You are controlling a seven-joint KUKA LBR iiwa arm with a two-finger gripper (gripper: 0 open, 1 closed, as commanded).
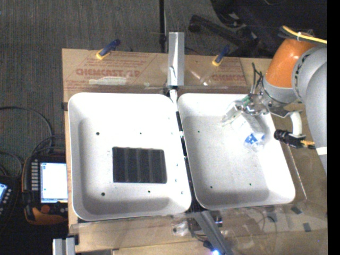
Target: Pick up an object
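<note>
Camera view shows a clear plastic bottle (254, 132) with a blue label lying in the right bin (223, 190), in its upper right part, near the right wall. The end effector (245, 109) hangs over the bottle's upper end, at or just above it; whether it pinches the bottle, or how its tips stand, I cannot tell, since glare and clear plastic blur together there. The arm (297, 73), grey with an orange band, reaches in from the right. The left bin (85, 142) touches the right one along the middle and holds a black ribbed tray (139, 164), lying flat. Both bins sit on the table (79, 73).
</note>
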